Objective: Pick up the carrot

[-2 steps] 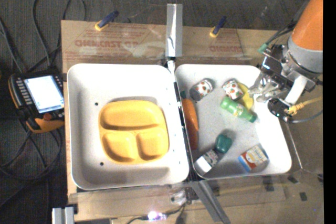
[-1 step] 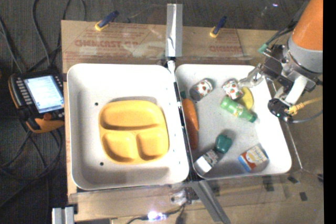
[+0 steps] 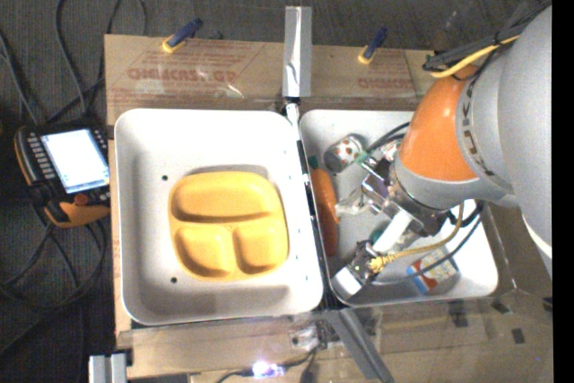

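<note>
The carrot is a long orange piece lying lengthwise against the left wall of the right bin. My gripper hangs low over the middle of that bin, just right of the carrot, under the orange wrist band. The arm and wrist cover most of the gripper. Nothing can be seen held in it.
A yellow compartment tray lies in the left bin. In the right bin, a small silver and red object sits near the back left corner, and a blue and white packet lies near the front right. The arm covers much of the right bin.
</note>
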`<control>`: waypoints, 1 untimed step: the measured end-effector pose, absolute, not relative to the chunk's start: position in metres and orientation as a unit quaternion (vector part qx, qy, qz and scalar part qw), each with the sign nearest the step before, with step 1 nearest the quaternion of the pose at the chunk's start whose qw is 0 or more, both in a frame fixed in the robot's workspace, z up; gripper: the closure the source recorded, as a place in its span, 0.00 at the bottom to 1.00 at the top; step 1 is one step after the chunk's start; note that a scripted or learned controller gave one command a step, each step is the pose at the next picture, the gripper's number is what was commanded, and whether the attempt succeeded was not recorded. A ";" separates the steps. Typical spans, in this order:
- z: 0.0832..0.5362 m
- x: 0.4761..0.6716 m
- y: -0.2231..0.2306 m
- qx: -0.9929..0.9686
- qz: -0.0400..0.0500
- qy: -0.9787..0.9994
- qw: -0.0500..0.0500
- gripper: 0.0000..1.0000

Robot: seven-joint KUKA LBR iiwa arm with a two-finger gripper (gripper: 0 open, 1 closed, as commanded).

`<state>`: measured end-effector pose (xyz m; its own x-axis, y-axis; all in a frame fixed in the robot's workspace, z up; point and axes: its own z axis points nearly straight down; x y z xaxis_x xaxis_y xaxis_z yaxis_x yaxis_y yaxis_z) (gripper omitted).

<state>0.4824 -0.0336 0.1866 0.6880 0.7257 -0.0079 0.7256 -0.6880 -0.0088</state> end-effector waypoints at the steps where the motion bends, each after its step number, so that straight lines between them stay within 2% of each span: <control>1: 0.180 0.507 -0.089 -0.966 0.005 -0.260 0.001 0.00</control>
